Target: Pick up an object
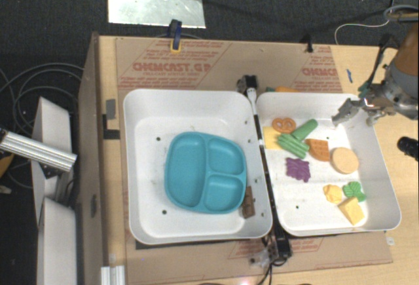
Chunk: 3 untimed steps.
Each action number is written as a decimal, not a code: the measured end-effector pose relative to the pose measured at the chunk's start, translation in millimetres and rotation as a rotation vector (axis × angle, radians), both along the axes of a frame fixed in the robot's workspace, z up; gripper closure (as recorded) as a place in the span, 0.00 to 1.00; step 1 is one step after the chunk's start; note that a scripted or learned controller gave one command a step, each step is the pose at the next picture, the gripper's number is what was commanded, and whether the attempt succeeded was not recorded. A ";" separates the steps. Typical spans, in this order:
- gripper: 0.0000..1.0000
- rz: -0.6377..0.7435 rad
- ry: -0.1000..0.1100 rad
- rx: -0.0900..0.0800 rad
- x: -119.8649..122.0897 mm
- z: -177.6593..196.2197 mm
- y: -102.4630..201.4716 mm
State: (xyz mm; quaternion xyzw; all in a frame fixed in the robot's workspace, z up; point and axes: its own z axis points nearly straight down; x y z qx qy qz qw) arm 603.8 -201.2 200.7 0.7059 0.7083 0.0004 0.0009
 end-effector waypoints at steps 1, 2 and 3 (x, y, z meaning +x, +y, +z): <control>0.00 0.004 0.007 0.004 -44.7 -62.9 59.1; 0.00 0.005 0.005 0.004 -66.9 -119.2 116.7; 1.00 0.000 -0.002 0.001 -64.6 -105.6 112.9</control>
